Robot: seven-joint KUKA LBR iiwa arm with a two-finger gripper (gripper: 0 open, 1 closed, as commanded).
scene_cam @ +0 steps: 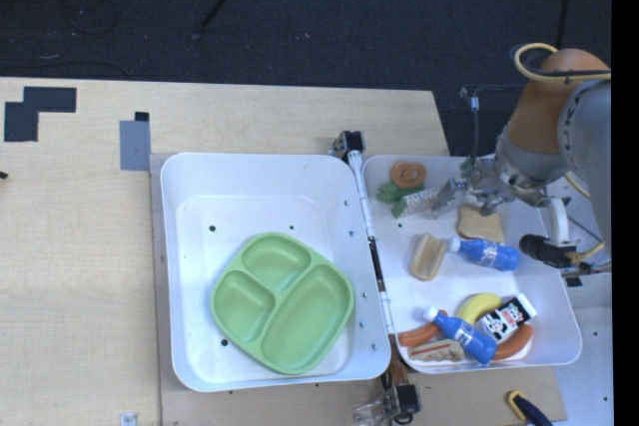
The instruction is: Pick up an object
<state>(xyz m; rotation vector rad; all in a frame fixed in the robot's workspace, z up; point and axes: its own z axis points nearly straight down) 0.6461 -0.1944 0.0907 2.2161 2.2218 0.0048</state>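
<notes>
Gripper (pixel 477 187) sits low over right bin's (pixel 569 334) upper edge; can't tell jaw state. Right bin holds 2 blue bottles (pixel 486 253) (pixel 461 331), 1 banana (pixel 477 305), 1 carrot (pixel 407 176), 1 toast (pixel 480 222), 1 hot dog (pixel 435 346). Left bin (pixel 190 195), frame centre: 1 green tray (pixel 283 300).

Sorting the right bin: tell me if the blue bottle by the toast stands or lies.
Lying. The blue bottle rests on its side in the right bin, white cap toward the divider.

Left bin (pixel 185 214) before me: green divided plate (pixel 283 302) lying flat, toward its near right. Wooden bench (pixel 70 244) beyond, grey patches (pixel 133 145) far left.
</notes>
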